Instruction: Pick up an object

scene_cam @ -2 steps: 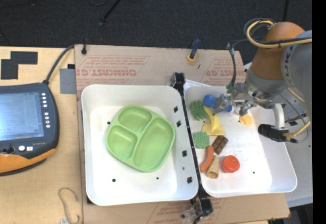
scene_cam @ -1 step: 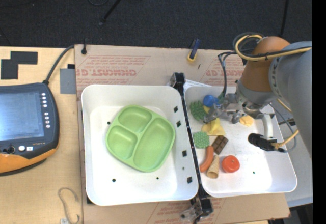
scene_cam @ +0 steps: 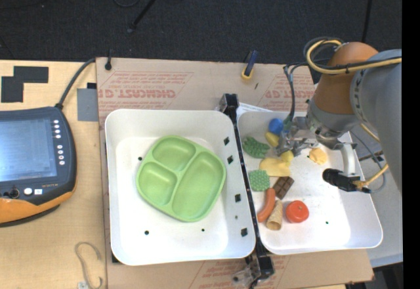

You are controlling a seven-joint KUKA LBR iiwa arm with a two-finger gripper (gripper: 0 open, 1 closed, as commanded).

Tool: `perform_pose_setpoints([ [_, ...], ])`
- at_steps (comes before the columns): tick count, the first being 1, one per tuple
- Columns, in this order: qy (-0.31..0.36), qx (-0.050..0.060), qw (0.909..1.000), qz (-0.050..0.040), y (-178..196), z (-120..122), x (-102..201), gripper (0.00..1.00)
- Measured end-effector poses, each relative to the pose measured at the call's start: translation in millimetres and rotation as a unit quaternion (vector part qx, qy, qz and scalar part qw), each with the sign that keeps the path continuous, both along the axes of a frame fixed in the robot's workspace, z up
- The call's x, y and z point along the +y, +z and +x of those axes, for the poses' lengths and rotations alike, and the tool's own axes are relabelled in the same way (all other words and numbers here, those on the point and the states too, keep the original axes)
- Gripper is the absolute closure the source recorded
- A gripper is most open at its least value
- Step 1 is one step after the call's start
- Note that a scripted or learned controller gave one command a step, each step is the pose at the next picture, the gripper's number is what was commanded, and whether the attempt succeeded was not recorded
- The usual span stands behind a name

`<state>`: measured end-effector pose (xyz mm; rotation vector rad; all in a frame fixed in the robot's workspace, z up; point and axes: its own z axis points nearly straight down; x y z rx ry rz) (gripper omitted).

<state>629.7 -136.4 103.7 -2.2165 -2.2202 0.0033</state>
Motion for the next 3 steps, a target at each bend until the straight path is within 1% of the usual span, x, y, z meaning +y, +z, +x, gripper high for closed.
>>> perform_pose_setpoints([
  [1, -0.001, -0.004, 1.0, -0.0011, 63.8, 0.5, 0.9, 1.0],
  [2, -0.001, -0.004, 1.0, -0.0014, 126.9, 4.6, -4.2, 1.0],
  [3, 0.0, -0.002, 1.0, -0.0012, 123.8, 4.8, -4.1, 1.0],
])
